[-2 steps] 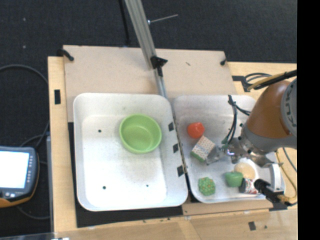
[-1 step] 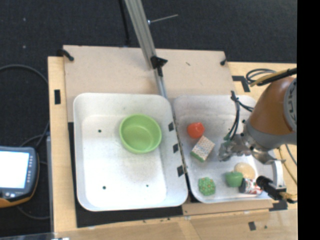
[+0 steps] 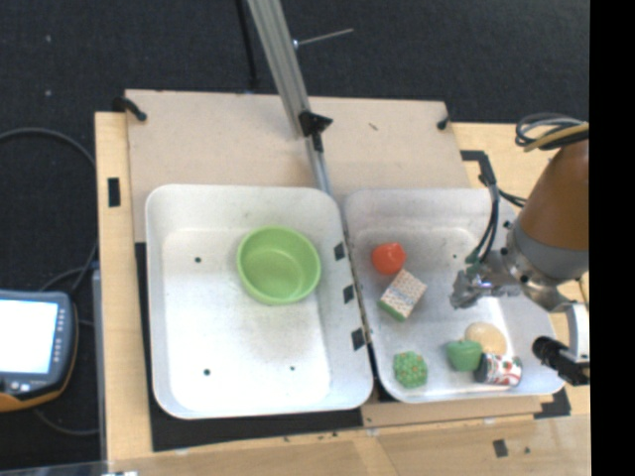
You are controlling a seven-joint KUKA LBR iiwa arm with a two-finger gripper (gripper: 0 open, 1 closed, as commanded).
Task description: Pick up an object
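The right bin (image 3: 417, 216) holds several small objects: a red ball (image 3: 388, 258), a pale patterned block with a green side (image 3: 402, 295), a green knobbly ball (image 3: 410, 368), a green toy (image 3: 462, 354), a cream round piece (image 3: 485, 335) and a small red-and-white can (image 3: 499, 370). My gripper (image 3: 469, 293) hangs over the right part of this bin, just above the cream piece and right of the block. Nothing shows between its fingers.
A green bowl (image 3: 279, 264) sits in the left bin (image 3: 198, 365). A slanted metal pole (image 3: 283, 58) rises behind the bins. The orange-banded arm (image 3: 556, 206) covers the right bin's far right side. A tablet-like screen (image 3: 30, 340) lies at the bench's left.
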